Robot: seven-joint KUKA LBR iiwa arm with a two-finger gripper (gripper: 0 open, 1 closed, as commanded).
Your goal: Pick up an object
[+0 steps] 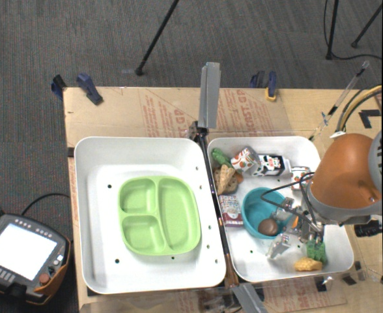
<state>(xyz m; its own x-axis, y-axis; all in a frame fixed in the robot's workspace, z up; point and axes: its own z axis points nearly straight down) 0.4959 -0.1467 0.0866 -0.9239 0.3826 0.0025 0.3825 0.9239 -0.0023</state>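
Several small items crowd the right bin (309, 145); the tool (294, 235) hangs beside the teal bowl (260, 207), grip state unclear to me. Inside the bowl sits a brown ball (268, 226), probably light, smooth, roll-prone; pinch across its middle.

Even, bright overhead light; soft shadows, mild grain.

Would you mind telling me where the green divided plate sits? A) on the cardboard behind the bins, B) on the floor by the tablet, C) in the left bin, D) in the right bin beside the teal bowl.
C: the green plate lies flat in the left bin, while the teal bowl is in the right bin.
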